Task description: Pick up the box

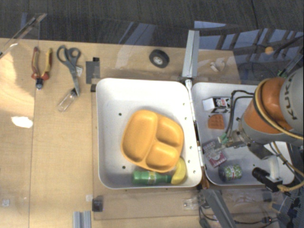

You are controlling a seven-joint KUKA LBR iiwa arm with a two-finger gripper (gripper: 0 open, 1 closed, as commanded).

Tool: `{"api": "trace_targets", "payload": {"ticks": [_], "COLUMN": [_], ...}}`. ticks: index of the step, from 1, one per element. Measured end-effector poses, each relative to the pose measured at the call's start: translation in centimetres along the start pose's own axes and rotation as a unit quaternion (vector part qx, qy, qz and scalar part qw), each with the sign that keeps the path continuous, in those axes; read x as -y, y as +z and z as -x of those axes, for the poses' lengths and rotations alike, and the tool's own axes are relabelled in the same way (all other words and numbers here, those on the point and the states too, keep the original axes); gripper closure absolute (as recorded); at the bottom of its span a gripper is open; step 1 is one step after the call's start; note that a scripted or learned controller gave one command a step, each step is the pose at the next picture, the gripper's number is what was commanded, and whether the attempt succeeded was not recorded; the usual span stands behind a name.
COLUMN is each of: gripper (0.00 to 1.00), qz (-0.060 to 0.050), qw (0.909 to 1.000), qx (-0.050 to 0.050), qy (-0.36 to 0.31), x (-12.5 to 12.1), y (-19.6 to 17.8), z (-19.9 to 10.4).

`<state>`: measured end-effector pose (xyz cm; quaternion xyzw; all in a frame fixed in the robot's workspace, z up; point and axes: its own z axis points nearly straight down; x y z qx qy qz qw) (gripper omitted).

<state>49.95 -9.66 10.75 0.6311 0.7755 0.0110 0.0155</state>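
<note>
Over the right bin [237, 182] your arm [273, 110] comes in from 3 o'clock, orange band above the wrist, with the gripper [227, 141] low among the clutter near the bin's middle. You can't read the jaws from this angle; the wrist and cables cover them, so I can't tell if they're open, closed or on anything. Likely target is the small white box [214, 103] with dark print, lying flat at the bin's 11 o'clock corner, just beside the left wall. It sits apart from the gripper, with an orange-brown piece [216, 122] between them. At the gripper's 7 o'clock there's a crinkly packet [216, 156] with red on it, close to or touching the fingertips, can't say which. A green can [231, 172] lies on its side at the bin's 6 o'clock. The left bin [107, 127] holds a yellow divided tray [153, 139], upside down by the look of it, with a green bottle [151, 177] and a yellow fruit-like thing [179, 173] wedged against its lower edge at 6 o'clock. My read: the pick isn't made yet. The box hugs the wall, so you've got little finger room on that side; expect a slip or a grab of the packet instead.
</note>
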Motion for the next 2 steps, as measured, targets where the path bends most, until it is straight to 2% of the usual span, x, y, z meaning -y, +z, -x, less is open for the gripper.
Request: {"api": "trace_targets", "payload": {"ticks": [1, 2], "gripper": [0.0, 0.0], "qz": [0.0, -0.011], "qw": [1.0, 0.9917], "qx": [0.0, -0.004], "qy": [0.0, 0.128], "x": [0.0, 0.1], "y": [0.0, 1.5], "z": [0.0, -0.8]}}
